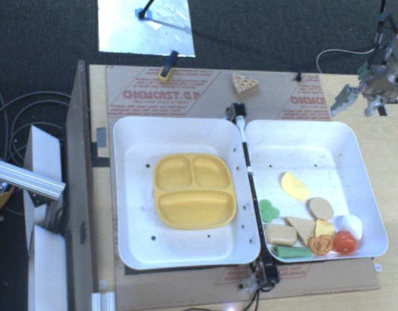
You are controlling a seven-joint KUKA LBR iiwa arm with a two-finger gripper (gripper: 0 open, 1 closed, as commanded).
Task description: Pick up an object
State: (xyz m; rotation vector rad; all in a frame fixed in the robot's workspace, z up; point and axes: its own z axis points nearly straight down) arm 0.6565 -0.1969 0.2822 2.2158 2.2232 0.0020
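The gripper (362,102) is hanging at the far right of the scene, beyond the far edge of the right bin (364,167) and well apart from everything inside it; its two fingers are standing spread with nothing between them, so it is released and carrying nothing; the step in hand, as I judge it, is the approach, with no object yet chosen by contact.

The candidates are lying in the near part of the right bin; a yellow oval piece (294,186) is sitting alone toward the middle, with bare floor around it; nearer, a round tan piece (321,208), a green piece (269,210), a tan bread-like block (280,234), a tan wedge (303,227), a yellow cube (325,228), a pretzel (321,243), a red tomato (345,241), a white egg (352,225) and a flat green strip (293,253) are crowding together, several of them touching.

The left bin (131,173) is holding a yellow divided plate (194,190); a pizza-slice toy (245,83) is resting on the cardboard (186,89) beyond both bins.

The next move is calling for the arm to travel toward the near side and descend over one item with the fingers kept apart; the yellow oval looks the easiest target, being isolated; in the crowded near corner the fingers would likely be nudging neighbours or closing on two pieces at once, and the bin wall is standing close to the tomato and egg.
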